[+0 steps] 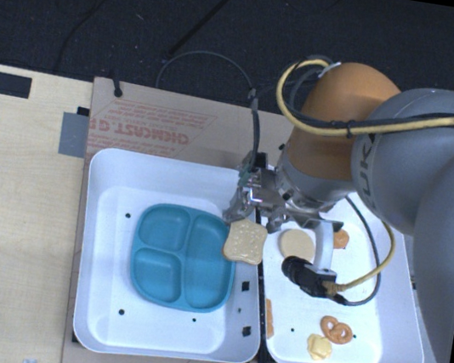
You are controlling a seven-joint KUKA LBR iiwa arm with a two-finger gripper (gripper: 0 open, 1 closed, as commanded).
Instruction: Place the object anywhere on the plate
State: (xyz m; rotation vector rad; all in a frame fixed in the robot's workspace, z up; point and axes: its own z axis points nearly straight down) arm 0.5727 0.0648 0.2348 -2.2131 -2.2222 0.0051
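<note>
Cracker [245,243] hangs clamped between the jaws of the gripper [248,220], just at the right rim of the blue plate [181,257], so placing needs a short leftward shift.

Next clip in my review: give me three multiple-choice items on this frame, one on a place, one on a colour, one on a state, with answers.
1. Where does the plate lie?
A. left bin
B. right bin
C. on the cardboard outside the bins

2. What colour is the plate?
A. red
B. blue
C. yellow

3. Where is the beige toast-like piece?
A. flat in a plate compartment
B. under the gripper, at the plate's right edge
C. in the right bin's far corner

Answers: 1 A, the plate sits in the left bin. 2 B, it is plainly blue. 3 B, the piece hangs just below the gripper, overlapping the plate's right rim.
</note>
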